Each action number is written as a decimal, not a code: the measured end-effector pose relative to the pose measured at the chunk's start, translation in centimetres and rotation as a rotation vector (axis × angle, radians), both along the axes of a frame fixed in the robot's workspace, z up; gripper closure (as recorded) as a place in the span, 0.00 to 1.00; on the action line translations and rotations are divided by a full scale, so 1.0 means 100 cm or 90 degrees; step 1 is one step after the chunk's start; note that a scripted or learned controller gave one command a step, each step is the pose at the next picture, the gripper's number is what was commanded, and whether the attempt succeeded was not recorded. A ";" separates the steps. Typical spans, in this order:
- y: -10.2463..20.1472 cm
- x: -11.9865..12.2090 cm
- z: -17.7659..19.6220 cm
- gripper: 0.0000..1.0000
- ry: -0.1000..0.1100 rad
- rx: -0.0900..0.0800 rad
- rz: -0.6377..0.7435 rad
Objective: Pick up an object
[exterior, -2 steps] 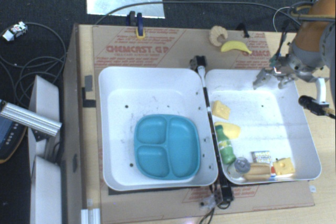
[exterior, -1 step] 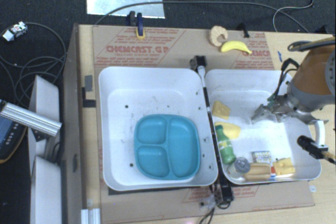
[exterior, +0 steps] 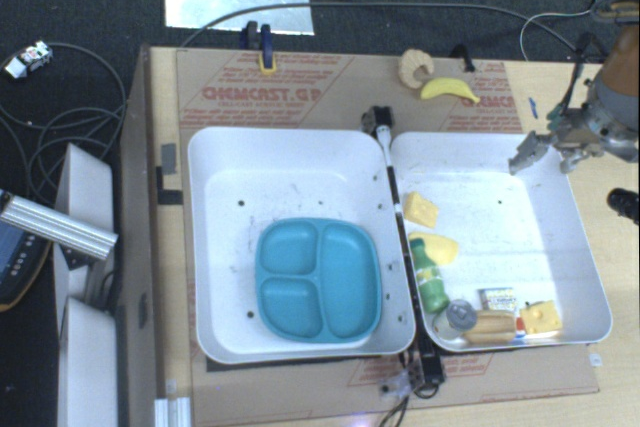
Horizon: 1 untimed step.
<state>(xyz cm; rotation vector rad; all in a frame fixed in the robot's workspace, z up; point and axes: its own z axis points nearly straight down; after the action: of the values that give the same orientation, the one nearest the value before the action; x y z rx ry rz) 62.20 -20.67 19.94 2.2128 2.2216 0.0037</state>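
- Two white bins are seen side by side: the left bin (exterior: 215,215) holds one blue divided plate (exterior: 318,278).
- In the right bin (exterior: 520,245), six small objects are counted along the left wall and near edge: a cheese wedge (exterior: 420,211), a green bottle (exterior: 430,280), a bread stick (exterior: 490,326), among others.
- One banana (exterior: 448,90) lies on the bench beyond the bins.
- The gripper (exterior: 550,155) is seen spread, holding nothing, above the right bin's far right corner; open floor is left beneath it.
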 end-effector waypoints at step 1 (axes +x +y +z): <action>0.000 0.000 0.010 1.00 -0.001 0.000 0.002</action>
<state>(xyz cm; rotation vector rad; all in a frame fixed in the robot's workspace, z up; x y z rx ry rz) 62.25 -20.68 20.97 2.2086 2.2240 0.0045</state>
